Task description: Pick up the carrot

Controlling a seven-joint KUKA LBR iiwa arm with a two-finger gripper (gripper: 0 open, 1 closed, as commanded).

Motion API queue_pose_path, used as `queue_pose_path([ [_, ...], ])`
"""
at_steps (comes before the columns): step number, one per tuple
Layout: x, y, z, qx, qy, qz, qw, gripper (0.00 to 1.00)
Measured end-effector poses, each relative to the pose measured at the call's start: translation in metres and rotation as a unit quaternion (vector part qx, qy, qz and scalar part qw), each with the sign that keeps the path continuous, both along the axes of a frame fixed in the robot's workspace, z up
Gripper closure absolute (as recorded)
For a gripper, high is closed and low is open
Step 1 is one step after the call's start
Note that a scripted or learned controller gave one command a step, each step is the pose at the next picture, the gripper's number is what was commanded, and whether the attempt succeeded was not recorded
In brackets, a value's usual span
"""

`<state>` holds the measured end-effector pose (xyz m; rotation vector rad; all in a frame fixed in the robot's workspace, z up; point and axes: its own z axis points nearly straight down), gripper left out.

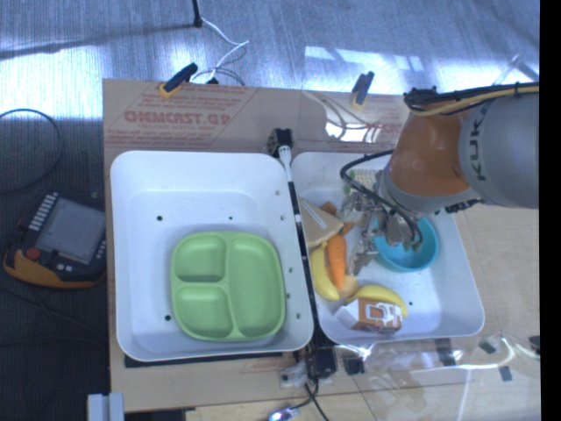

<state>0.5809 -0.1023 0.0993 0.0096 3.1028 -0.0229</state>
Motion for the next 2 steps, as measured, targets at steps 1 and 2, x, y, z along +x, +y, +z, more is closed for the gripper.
queue_pose_path([
  [1,-0.025,0.0,0.0,0.0069,-0.004,-0.056,0.9984,0.0],
  [2,-0.041,0.003,-0.001,0.0133,-0.005,-0.199,0.9799,0.0],
])
